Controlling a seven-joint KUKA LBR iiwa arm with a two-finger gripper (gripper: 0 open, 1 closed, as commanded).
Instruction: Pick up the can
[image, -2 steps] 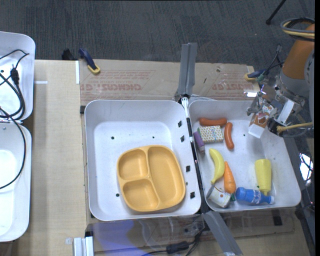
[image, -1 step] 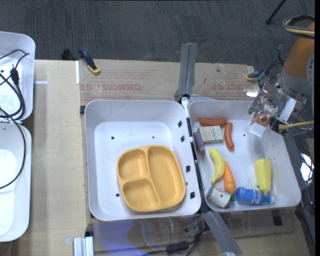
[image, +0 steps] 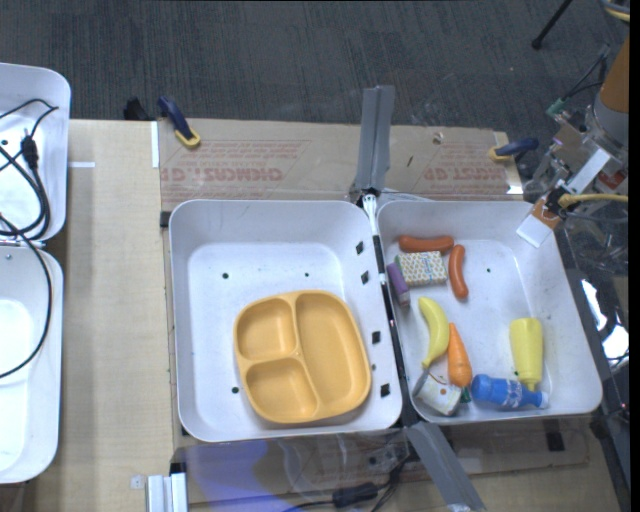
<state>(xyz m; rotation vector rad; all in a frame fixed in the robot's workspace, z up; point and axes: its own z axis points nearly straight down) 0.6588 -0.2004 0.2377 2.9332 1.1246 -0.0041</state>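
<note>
Looking top right, we find the pincer above the right bin's far corner, tangled among cables; we cannot tell whether it is spread or pressed together. Down in that bin, well apart from it, the can lies tipped at the near wall, touching the carrot, with the banana just beyond and the blue bottle beside it. Left bin: we see a yellow divided plate.
</note>
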